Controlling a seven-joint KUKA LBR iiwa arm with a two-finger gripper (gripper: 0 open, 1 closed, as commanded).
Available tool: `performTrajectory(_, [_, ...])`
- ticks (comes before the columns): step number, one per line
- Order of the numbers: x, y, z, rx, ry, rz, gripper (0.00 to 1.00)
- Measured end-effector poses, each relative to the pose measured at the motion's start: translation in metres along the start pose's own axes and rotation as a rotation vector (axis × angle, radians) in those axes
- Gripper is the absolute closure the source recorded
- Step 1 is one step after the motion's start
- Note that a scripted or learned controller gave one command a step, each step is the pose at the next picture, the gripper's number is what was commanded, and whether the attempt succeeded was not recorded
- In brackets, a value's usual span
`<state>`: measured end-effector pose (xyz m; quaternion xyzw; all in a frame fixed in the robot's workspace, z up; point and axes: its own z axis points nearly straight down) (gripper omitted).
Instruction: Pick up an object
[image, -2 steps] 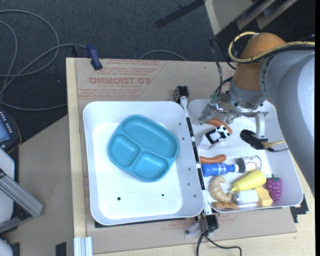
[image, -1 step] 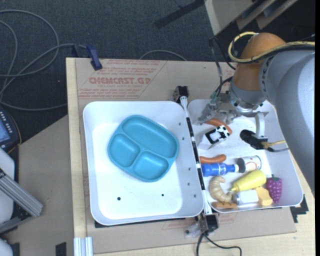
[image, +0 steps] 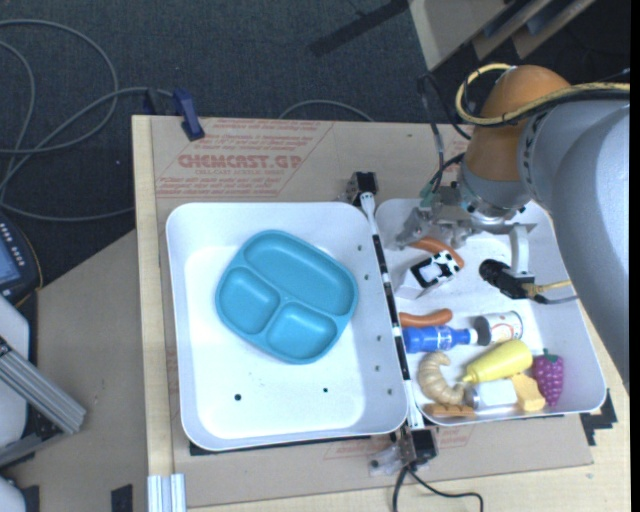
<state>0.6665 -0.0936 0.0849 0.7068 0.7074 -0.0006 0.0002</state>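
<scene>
The arm's gripper (image: 437, 222) hung low over the back part of the right bin (image: 575, 330). It was just above a small orange thing (image: 437, 245) and a black-and-white toy (image: 436, 270). I could not tell how the jaws stood, because the wrist hid them, and nothing could be seen between them.

The things to pick were all in that right bin. Nearer the front lay an orange sausage (image: 427, 319), a blue-and-white tube (image: 462, 334), a yellow bottle (image: 497, 361), a croissant (image: 438, 379) and some purple grapes (image: 548, 374). They were packed close, many touching.

To do this step well, I think the gripper should go straight down on one thing that lies a bit apart (the small orange thing looked like the easiest one). It should close around the middle and not bump the bin wall beside it.

The left bin (image: 200, 330) held a blue plate (image: 287, 295) with three parts. Both bins sat on a brown board (image: 240, 160) with red writing. Past the board was a dark floor with loose cables (image: 60, 120).
</scene>
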Motion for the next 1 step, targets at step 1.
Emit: performTrajectory(1, [0.0017,0.0,0.0,0.0,0.0,0.0,0.0])
